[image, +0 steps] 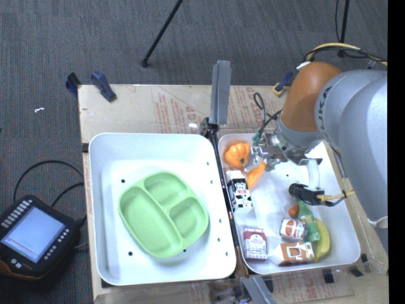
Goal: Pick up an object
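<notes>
Gripper (269, 157) low in the right bin (345, 246), at the orange carrot (255, 174).
Finger state cannot be told from this angle. Advise centring squarely on the carrot, clear of the pumpkin (237, 154) and milk carton (239, 194), before closing and lifting.

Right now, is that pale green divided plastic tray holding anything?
Empty: the pale green divided plastic tray in the left white bin shows three bare compartments, nothing in them.

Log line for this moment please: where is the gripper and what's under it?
gripper low in right bin | by orange pumpkin toy and carrot | grasp unconfirmed | green tray in left bin
</notes>
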### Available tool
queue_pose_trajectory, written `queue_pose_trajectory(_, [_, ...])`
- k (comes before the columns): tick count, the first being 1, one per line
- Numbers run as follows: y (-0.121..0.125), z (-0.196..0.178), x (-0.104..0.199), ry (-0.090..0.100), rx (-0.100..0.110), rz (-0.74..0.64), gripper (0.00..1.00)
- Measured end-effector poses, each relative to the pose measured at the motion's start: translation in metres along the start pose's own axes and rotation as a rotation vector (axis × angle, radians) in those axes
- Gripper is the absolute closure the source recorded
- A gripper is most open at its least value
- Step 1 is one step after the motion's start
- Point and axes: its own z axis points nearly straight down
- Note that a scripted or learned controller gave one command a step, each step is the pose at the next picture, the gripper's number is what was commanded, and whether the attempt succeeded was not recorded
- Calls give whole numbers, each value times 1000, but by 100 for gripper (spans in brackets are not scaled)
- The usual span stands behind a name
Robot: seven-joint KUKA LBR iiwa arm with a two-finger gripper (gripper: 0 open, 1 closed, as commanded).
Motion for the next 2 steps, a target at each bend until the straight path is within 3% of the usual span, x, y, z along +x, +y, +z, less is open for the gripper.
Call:
queue_pose_trajectory(1, [-58, -183, 79, 1, 3, -189, 100])
queue_pose_trajectory(2, [-47, -202, 117, 1, 3, -508, 100])
